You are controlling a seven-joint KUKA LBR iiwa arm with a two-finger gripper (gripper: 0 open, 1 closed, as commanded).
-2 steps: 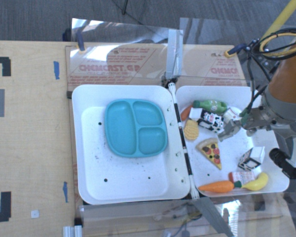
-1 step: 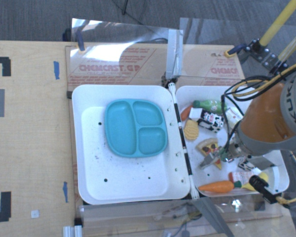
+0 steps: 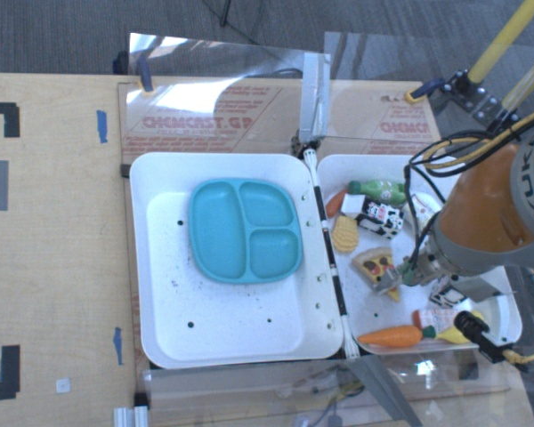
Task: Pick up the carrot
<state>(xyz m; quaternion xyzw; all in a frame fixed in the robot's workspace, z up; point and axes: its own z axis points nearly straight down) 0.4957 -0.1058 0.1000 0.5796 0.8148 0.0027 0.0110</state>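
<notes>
The carrot (image 3: pixel 392 335) lies flat along the near edge of the right bin (image 3: pixel 507 323), its green top pointing right, close to the bin's front wall. Just beyond it the jaws (image 3: pixel 399 278) hang low over a pizza slice toy (image 3: pixel 374 266); how far they stand apart I cannot tell, and nothing shows between them. The carrot is apart from them, untouched. Farther back lie a round waffle-like biscuit (image 3: pixel 344 233), a black-and-white cow toy (image 3: pixel 380 217) and a green bottle (image 3: pixel 378 189). In the left bin (image 3: pixel 151 265) sits a teal divided plate (image 3: pixel 246 230). Both bins rest on the tabletop (image 3: pixel 53 238).
</notes>
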